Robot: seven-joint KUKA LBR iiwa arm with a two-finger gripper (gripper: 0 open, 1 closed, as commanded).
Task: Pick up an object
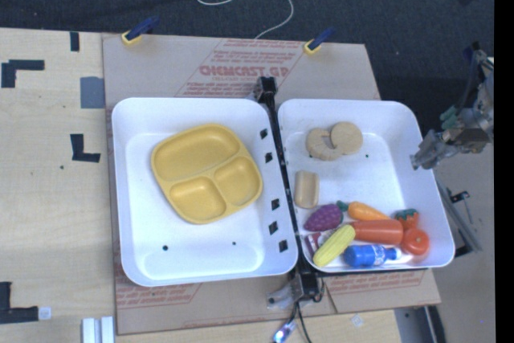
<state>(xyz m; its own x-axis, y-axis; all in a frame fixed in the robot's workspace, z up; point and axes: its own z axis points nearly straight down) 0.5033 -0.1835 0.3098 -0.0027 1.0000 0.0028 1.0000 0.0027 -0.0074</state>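
White plastic is catching the light on the right bin [405, 118], my landmark here. The end effector [450, 139] is hanging just outside that bin's right wall, over the worktop [48, 197]; whether it is spread or closed I cannot tell, and nothing seems to be sitting in it. The toy food is lying inside the bin, to the end effector's left. The orange carrot [377, 232] is resting along the bin's near wall, long axis running across, with the red tomato [415, 241] touching its end. I judge the tomato nearest, so the reach is leading inward and toward that near corner.
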